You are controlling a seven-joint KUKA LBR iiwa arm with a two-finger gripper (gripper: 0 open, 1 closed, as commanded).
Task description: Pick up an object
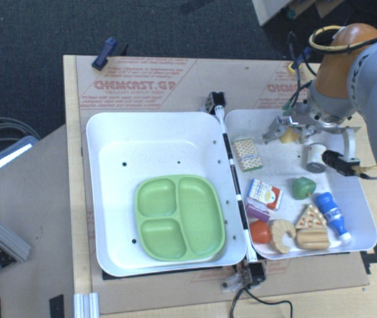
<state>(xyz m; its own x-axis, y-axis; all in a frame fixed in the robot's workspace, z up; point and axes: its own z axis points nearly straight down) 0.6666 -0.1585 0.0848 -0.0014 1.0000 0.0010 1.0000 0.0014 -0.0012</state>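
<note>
The right bin [360, 197] holds several toy foods. A tan checkered cracker box [248, 154] lies at its left. A red and white carton [264, 194] rests on a purple item [257, 211]. Along the front sit a red tomato [260, 231], a round bread piece [283, 235], a pizza slice [312, 218] and a hot dog [313, 240]. A green round fruit [303, 187] and a blue bottle [332, 214] lie to the right. My gripper [279, 131] hangs low over the bin's far part, up and right of the cracker box, with a small yellowish shape beside its tip.
The left bin [108, 144] carries a green divided plate [178, 216]. Black clips [216, 101] join the bins at the far and near ends. A blue clamp [104, 53] sits on the bench's far left corner. The grey arm [367, 58] covers the right bin's far right corner.
</note>
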